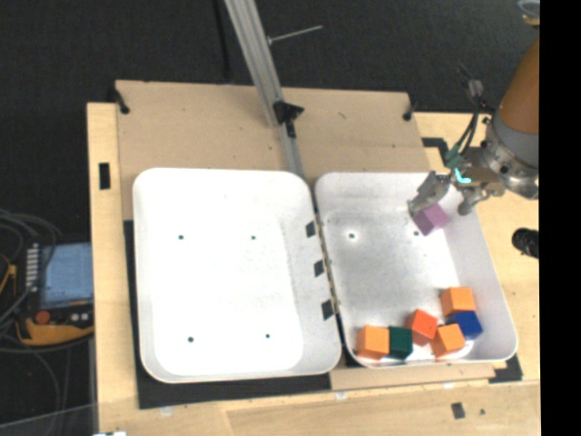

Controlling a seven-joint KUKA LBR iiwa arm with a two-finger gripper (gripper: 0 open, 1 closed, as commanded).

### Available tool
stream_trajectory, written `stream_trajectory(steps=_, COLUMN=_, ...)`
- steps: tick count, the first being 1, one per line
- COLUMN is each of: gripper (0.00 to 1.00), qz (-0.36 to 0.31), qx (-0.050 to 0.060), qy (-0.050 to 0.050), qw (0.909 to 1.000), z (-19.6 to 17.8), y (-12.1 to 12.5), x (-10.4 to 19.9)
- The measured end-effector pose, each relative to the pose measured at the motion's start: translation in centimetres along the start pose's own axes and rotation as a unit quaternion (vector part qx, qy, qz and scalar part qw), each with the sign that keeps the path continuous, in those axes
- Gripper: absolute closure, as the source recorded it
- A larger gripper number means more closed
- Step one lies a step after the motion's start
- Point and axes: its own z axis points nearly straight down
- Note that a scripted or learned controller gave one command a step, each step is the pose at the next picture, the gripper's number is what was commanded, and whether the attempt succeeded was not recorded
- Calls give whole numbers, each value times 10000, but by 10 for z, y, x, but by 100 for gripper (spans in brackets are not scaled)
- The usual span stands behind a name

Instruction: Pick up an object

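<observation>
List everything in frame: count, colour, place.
bins: 2, white, side by side on the bench; left bin, right bin
purple block: 1, upper right bin, at the gripper
orange blocks: 4, right bin's near end
green block: 1, among them
blue block: 1, among them
metal rail: 1, grey, slanting above the bins
blue device: 1, left of bench
gripper: 1, grey, over upper right bin
</observation>
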Motion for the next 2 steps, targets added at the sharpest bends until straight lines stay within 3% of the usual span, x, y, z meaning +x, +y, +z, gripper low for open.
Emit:
stream_trajectory(steps=1, gripper=0, qz=3, qx=-20, qy=-1, qw=10000, z=-2, y=1, x=0)
stream_trajectory(steps=2, gripper=0, qz=24, qx=9, qy=-15, qw=10000, z=49, y=10, x=0)
